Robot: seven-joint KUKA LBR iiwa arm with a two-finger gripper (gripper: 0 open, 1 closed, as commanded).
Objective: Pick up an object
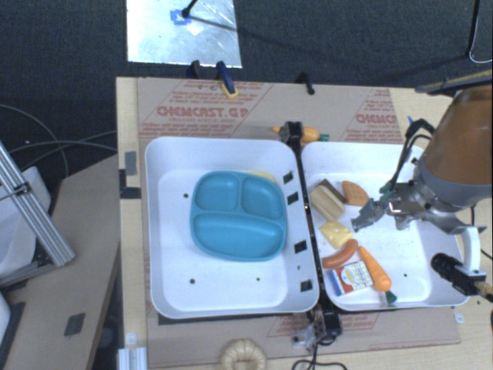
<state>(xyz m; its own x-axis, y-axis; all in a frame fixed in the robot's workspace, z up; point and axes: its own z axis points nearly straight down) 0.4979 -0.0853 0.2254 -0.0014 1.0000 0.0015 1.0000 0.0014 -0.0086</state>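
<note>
My gripper (368, 216) hangs low over the right bin (416, 295), right of centre in the frame, and I cannot tell how wide it is set; nothing shows held in it. The things I might pick lie just left of and below it: a wooden block (326, 200) and a small bread roll (355, 193) toward the bin's upper left, a yellow cheese wedge (336, 233) beneath them, then a sausage (340, 254), a carrot (375, 269) and a little printed carton (352, 277) packed close near the lower left corner. The crowding is the hazard, as I judge it: coming down among the sausage, carrot and carton, I could nudge one aside or catch two at once, and the rounded ones look likely to roll or slip out. The black divider (302, 214) between the bins sits close to the cheese and sausage, so a descent there could strike it. The left bin (173, 284) holds a blue sectioned plate (238, 214), with something pale yellow peeking from behind its upper right edge. Both bins rest on a printed cardboard sheet (200, 110) on the bench, over dark carpet (62, 37). A shiny metal sheet (154, 21) lies at upper left, an aluminium frame (27, 206) stands at the left edge, and a pale ring (243, 354) sits at bottom centre.
</note>
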